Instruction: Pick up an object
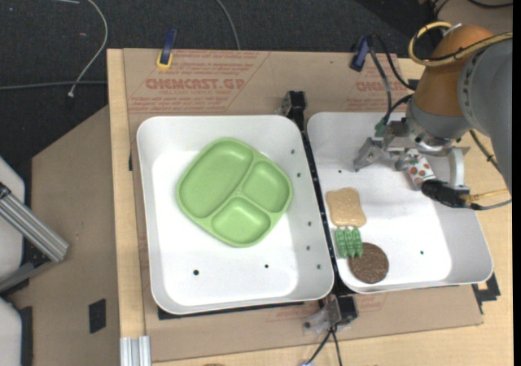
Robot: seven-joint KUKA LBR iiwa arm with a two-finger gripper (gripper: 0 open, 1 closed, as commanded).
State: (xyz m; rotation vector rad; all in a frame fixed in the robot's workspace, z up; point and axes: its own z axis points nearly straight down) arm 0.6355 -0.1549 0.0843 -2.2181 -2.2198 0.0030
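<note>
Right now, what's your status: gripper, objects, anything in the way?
Gripper low in right bin, nothing seen between fingers. Cracker, green toy, brown disc by left wall, untouched. Path clear.

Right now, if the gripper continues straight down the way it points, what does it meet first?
Most likely the bare floor of the right bin. The gripper points down over its upper part, apart from the tan piece lower left. Depth is unclear.

Red lettering is running across the brown cardboard sheet [244,80] lying under the two bins, and above the left bin it is reading "CHEMCAST GP". The same red print is repeating above the right bin, but cables and the arm are covering it there, leaving it unreadable.
</note>
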